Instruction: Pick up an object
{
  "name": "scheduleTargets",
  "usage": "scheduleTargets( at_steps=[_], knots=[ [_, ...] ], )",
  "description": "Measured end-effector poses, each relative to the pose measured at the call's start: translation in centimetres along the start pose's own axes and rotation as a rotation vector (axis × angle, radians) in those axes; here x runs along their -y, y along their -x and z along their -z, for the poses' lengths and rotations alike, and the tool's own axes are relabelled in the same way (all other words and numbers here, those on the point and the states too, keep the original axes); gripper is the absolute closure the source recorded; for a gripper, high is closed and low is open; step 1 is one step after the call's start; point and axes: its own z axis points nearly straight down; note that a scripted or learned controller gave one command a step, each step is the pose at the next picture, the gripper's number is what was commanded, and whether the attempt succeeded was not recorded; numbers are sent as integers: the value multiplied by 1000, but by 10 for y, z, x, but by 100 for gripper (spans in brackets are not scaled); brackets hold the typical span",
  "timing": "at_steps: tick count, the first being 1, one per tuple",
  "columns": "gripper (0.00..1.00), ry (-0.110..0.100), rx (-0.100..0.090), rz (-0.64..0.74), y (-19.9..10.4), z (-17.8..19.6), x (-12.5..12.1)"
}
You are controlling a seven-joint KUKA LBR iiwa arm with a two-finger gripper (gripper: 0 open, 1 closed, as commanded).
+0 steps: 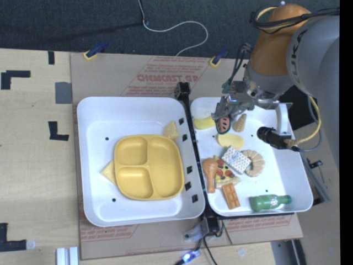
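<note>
The gripper hangs over the back part of the right bin, close to the wall between the two bins. Something small, dark and round with a reddish face sits right at its tip. It looks pinched between the fingers, but the view is too small to be sure, so I cannot tell if the fingers are spread or pressed together.

The toy food lies in the right bin. There is a yellow piece just beside the gripper, a tan piece on its other side, and a pale yellow oval just in front. Nearer the front lie a checked packet, a round bread ring, a pizza slice, an orange stick and a green bottle.

The left bin holds a yellow tray with three parts.

These toys look light and hard (like plastic play food). They may be smooth and slip. I think the small dark piece is best squeezed across its narrow sides. The bottle would roll, so grab its middle.
</note>
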Motion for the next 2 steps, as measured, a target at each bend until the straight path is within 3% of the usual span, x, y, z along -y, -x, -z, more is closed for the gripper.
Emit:
scheduleTargets(
  at_steps=[1, 2],
  knots=[
    [100, 2, 0, -1, -21, 10, -14],
    [100, -2, 2, -5, -22, -10, -5]
  ],
)
